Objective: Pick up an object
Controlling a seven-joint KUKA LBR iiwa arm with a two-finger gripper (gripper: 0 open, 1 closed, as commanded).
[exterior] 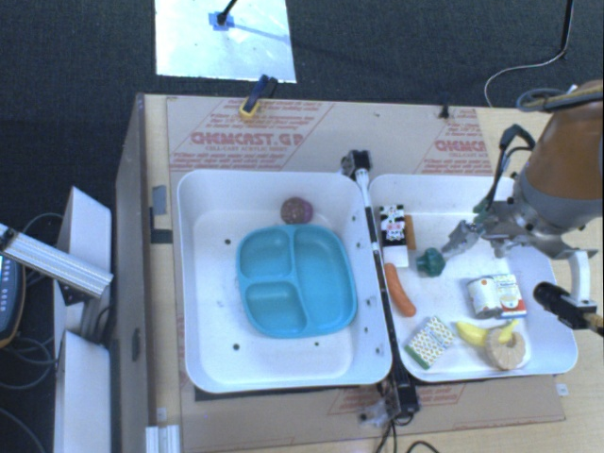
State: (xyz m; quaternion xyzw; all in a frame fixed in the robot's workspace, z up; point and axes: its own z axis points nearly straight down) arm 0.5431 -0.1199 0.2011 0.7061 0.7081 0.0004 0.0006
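Gripper (461,241): over right white bin (557,352), finger state cannot tell.
Small teal round object (432,262): just left of gripper, near bin's left wall, apart.

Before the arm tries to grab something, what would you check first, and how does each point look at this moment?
1. Things to grab in the right bin: ok, several.
2. Claw over that bin: ok.
3. Nearest thing, the green toy, unblocked: ok, just below the claw.
4. Claw free of any item: ok, nothing between its fingers.
5. Carrot clear of the toy: ok, lying apart.
6. Claw lined up on the toy: cannot tell.
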